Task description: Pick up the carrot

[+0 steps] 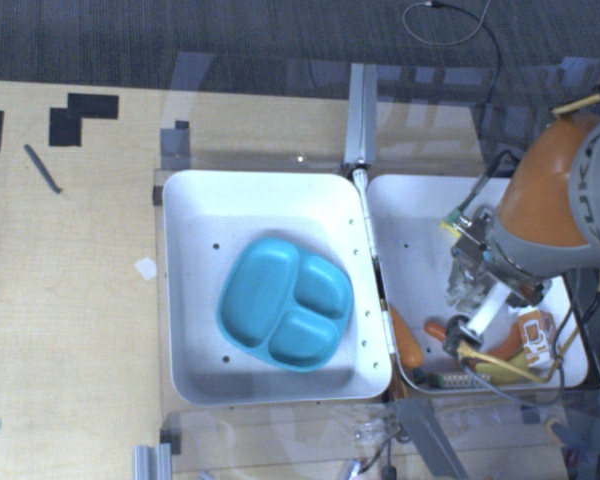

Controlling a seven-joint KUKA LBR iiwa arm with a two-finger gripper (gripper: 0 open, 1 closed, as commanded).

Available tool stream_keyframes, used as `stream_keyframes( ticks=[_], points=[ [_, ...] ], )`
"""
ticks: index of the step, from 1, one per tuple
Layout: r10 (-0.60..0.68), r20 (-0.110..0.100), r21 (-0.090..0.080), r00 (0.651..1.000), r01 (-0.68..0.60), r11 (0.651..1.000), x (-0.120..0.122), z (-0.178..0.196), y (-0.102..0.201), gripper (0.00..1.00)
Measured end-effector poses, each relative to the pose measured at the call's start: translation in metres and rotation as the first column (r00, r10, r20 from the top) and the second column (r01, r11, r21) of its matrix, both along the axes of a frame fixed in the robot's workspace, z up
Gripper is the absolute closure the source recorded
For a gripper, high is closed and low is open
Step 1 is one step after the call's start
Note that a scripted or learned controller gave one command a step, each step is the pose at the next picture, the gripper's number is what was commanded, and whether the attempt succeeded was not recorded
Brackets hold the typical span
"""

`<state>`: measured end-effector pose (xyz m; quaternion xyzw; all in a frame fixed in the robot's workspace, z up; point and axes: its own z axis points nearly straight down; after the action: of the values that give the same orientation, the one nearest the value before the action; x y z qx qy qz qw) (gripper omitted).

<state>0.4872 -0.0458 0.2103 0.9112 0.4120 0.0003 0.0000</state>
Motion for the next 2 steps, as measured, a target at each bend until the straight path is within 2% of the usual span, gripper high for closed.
stream_keyframes(
  ticks=[1,2],
  points=[
    [-0.252,0.004,0.0,0.968,0.252,0.968,0.024,0.129,-0.017,1.0],
    [-0.102,-0.001,0.0,0.995,0.102,0.995,0.0,-0.027,-0.022,1.0]
  ],
)
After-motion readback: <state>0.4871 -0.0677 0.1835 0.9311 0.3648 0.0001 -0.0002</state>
